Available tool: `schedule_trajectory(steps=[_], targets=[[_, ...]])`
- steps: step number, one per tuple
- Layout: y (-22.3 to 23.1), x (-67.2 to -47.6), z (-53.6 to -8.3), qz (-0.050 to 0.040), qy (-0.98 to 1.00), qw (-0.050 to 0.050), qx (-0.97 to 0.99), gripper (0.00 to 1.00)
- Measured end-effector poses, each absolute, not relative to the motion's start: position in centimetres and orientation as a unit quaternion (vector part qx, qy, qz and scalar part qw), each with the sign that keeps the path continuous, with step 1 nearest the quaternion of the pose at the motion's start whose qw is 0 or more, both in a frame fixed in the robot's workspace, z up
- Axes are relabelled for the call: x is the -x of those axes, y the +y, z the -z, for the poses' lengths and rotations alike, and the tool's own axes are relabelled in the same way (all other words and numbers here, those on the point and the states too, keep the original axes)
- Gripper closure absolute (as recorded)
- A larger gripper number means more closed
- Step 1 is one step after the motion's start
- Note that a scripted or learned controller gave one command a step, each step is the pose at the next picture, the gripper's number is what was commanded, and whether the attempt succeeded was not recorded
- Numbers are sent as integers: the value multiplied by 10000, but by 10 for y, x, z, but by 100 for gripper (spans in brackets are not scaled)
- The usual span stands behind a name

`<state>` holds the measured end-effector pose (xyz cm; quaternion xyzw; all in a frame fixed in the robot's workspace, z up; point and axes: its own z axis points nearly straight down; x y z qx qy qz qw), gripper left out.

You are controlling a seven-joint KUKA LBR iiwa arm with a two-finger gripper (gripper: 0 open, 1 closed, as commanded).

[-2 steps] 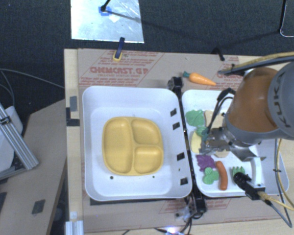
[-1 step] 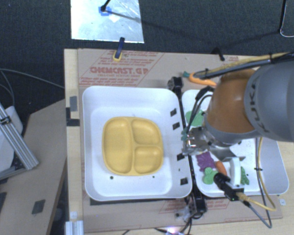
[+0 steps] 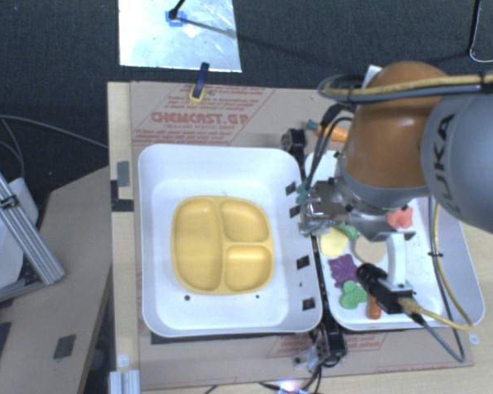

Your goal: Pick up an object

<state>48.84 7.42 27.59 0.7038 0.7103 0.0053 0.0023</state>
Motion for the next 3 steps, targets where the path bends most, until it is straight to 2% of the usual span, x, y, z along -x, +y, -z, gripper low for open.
schedule_trajectory(steps=[1, 2, 3], targets=[[38, -509, -207, 21, 7064, -5, -7078, 100], [79, -493, -183, 2, 7092, -16, -7050, 100], [41, -526, -429, -74, 7082, 66, -7059, 100]])
